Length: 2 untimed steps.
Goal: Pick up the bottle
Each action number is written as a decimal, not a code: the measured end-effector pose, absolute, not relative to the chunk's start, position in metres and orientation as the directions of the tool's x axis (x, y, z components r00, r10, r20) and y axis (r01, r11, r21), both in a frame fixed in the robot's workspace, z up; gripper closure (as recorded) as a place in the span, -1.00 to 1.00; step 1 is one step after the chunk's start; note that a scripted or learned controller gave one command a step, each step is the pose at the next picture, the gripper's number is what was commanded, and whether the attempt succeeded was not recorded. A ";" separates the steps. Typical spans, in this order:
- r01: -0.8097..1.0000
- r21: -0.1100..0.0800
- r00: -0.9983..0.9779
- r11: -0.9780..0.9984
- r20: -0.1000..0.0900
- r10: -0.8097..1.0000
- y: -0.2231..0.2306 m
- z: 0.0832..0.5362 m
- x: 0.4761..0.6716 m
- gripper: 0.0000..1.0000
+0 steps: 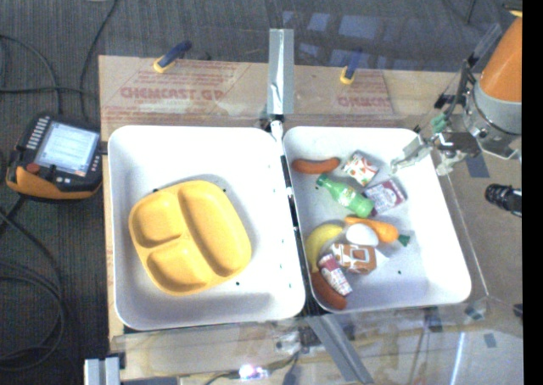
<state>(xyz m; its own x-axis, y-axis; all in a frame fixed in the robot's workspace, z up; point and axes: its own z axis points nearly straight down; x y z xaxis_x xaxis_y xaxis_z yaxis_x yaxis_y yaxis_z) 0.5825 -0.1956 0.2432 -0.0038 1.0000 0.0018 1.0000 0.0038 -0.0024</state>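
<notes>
At the far left a pendant (55,157) with a lit screen lies on the floor beside the bench (212,95). The left bin (136,142) holds a yellow tray (190,235) with three compartments, set a little left of the bin's middle. A grey post (281,69) stands at the back where the two bins meet, with a yellow clamp (171,55) to its left and another clamp (347,71) to its right on the bench's rear edge. In the right bin (441,265) the things crowd the left half. A sausage (316,165) lies near the back, with a small packet (360,168) just to its right. The green bottle (347,197) lies on its side in front of them, cap toward the left, its base touching a purple pouch (387,195). Nearer the front are a banana (317,242), a white egg (361,233) against a carrot (382,230), a brown carton (354,258), and another sausage (331,290) at the front wall. The claw (424,144) hangs over the bin's back right corner, well apart from the bottle, with nothing in it; I cannot tell how wide it stands. The arm (501,86) comes in from the right.
</notes>
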 end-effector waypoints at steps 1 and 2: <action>0.976 -0.001 -0.219 0.219 -0.004 0.976 -0.210 0.255 0.607 -1.00; 0.895 0.000 -0.447 0.447 0.000 0.895 -0.142 0.117 0.657 -1.00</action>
<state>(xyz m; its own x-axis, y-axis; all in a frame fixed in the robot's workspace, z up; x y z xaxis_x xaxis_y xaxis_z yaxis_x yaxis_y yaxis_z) 0.6569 -0.1424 0.1166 -0.4465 0.8948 0.0002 0.8948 0.4465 0.0000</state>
